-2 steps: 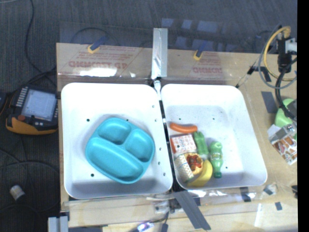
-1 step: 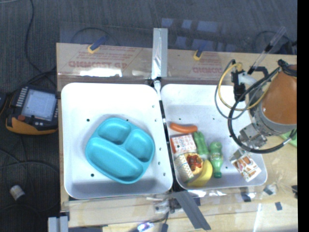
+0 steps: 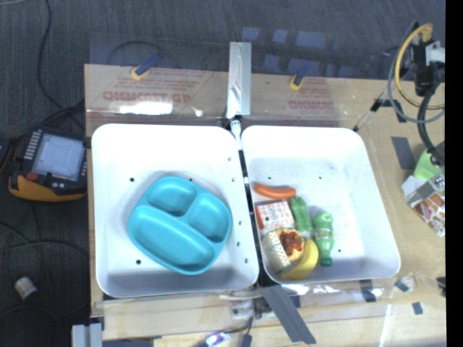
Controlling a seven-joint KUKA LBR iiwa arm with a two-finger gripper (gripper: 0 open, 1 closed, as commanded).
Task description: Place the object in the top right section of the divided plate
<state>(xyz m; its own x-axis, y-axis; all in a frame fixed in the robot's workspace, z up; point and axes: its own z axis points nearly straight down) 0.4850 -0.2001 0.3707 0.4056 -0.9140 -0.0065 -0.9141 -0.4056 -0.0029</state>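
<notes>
Two shallow white bins: the left one holds one turquoise three-section plastic plate; the right one holds one orange sausage, one yellow banana and two green bottles.

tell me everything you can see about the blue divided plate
The divided plate is light blue, looks like smooth plastic, rounded in outline and split by raised ridges into three sections: two smaller ones toward the far side and one long one nearer the camera. It sits flat and turned at an angle in the left white bin, near its middle. All three sections hold nothing, and nothing else touches it.
</notes>
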